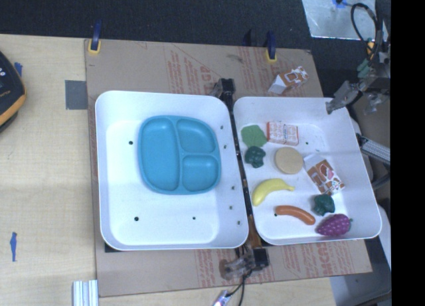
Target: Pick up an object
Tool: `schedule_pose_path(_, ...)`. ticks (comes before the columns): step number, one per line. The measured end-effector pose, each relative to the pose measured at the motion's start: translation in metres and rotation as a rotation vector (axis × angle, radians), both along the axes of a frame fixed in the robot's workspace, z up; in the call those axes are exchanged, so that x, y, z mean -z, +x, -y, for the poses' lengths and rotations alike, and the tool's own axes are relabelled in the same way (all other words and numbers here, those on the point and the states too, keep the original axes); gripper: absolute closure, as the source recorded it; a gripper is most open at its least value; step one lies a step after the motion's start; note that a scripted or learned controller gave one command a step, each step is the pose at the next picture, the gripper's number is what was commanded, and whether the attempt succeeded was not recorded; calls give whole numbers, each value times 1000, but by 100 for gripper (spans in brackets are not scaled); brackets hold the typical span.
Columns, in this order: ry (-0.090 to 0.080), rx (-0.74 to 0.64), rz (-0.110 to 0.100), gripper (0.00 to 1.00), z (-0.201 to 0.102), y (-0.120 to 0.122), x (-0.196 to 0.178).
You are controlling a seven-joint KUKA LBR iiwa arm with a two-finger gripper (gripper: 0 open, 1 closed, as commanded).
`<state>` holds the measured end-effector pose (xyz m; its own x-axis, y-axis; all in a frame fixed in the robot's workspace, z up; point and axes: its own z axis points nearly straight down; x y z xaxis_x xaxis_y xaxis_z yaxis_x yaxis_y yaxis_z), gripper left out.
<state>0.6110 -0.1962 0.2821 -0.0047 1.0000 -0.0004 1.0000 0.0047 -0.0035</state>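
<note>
Wooden bench [46, 185]: jaws [332, 104] over right bin's [362, 185] corner, holding nothing.

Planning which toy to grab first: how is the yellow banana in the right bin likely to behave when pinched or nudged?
The banana looks like smooth moulded plastic, so probably stiff, light and a bit slippery. Its curved shape may make it pivot or rock if nudged at one end. It lies apart from the sausage and the broccoli, so a pinch across its middle seems feasible.

Yellow device [9, 93] cut off (left edge)
</note>
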Motion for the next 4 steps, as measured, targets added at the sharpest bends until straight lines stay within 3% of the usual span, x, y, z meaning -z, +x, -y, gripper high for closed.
schedule_pose_path(1,-1,-1,0,0,-20,-57,186)
schedule_pose_path(2,-1,0,2,0,-17,-94,190)
schedule_pose_path(3,1,0,2,0,-65,11,190)
schedule_pose_path(4,0,0,2,0,-32,45,190)
